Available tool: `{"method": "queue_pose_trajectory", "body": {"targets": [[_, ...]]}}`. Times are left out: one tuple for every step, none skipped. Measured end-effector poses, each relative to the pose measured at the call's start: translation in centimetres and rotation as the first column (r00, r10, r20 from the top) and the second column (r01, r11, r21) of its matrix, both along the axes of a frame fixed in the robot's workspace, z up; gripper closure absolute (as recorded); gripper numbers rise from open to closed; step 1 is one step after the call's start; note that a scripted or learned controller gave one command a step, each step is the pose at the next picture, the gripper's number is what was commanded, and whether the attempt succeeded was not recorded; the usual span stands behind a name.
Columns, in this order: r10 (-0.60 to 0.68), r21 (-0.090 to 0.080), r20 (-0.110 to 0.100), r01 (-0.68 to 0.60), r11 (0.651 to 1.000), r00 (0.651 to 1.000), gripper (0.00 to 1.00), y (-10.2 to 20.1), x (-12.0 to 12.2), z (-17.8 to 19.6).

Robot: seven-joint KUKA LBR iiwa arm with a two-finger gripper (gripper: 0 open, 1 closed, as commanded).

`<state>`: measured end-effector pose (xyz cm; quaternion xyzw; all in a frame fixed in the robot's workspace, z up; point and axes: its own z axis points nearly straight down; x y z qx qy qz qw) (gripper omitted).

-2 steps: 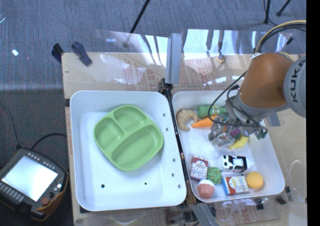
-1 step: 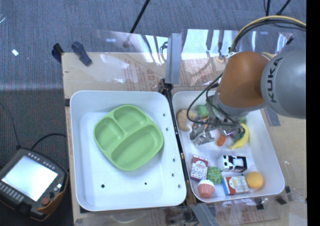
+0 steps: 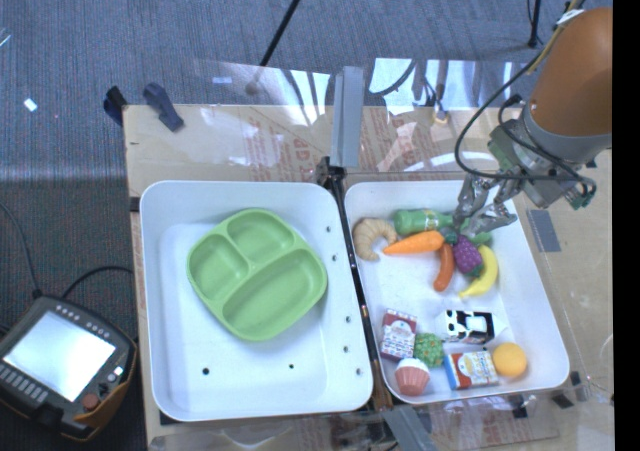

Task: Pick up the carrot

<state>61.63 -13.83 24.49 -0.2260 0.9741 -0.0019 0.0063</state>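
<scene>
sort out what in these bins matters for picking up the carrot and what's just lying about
Belongs to the job:
carrot
claw
right bin

Just lying about:
green plate
croissant
cucumber
grapes
banana
orange
cupcake
milk carton

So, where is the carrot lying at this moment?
The carrot lies in the right bin, near its upper edge, between the croissant and the purple grapes.
</scene>
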Motion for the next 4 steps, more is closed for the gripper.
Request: {"method": "queue_pose_trajectory", "body": {"targets": [[-0.014, 0.008, -0.029, 0.014, 1.000, 0.999, 0.00, 4.0, -1.9, -14.8], [0.007, 0.004, -0.014, -0.007, 1.000, 1.000, 0.00, 5.9, -0.9, -15.8], [0.217, -0.001, -0.002, -0.217, 0.976, 0.976, 0.00, 1.0, 2.5, -4.7], [0.277, 0.007, -0.016, -0.277, 0.961, 0.961, 0.00, 3.7, -1.4, -16.0]]}}
